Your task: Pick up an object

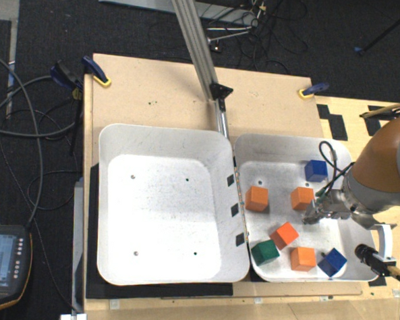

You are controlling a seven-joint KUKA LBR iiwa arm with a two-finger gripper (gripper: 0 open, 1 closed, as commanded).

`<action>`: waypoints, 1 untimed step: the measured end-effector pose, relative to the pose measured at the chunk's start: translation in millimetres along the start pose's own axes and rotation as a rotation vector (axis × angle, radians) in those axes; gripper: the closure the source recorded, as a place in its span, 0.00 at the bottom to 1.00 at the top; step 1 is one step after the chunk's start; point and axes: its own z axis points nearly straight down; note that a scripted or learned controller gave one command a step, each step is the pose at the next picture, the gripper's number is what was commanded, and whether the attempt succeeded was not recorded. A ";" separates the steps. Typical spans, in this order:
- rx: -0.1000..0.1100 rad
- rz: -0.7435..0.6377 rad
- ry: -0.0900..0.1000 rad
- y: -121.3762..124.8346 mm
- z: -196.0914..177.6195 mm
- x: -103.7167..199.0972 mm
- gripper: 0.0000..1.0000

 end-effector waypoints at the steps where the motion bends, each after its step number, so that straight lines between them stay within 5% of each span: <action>1: -0.003 -0.003 -0.001 -3.2 -43.8 1.5 1.00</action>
